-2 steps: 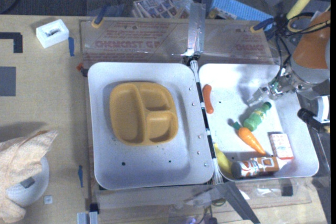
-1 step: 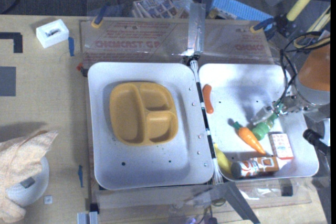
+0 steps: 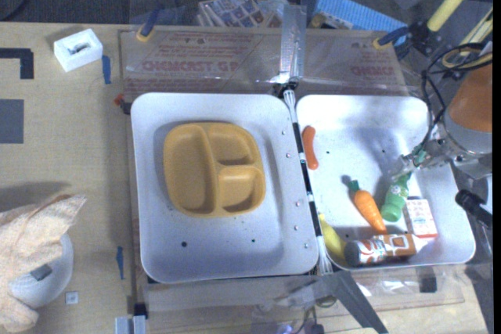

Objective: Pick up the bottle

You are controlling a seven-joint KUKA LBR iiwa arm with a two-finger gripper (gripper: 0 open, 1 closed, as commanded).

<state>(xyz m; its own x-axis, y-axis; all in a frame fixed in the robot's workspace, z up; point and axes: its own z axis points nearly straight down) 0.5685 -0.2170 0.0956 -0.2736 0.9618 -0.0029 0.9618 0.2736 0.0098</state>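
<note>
A small green bottle [image 3: 396,201] stands tilted in the right bin [image 3: 352,121], near its right side. A brown bottle with an orange and white label [image 3: 383,248] lies on its side along that bin's front wall. My gripper [image 3: 412,160] reaches in from the right, just above and slightly right of the green bottle's cap, and appears close to it. Nothing shows held in the gripper. The arm's orange band [image 3: 477,102] sits at the right edge.
In the right bin, a carrot [image 3: 368,209] lies just left of the green bottle and a small white and red carton [image 3: 421,217] just right of it. A banana [image 3: 332,238] and a red sausage [image 3: 311,147] lie further left. A yellow divided tray [image 3: 213,167] sits in the left bin [image 3: 149,246].
</note>
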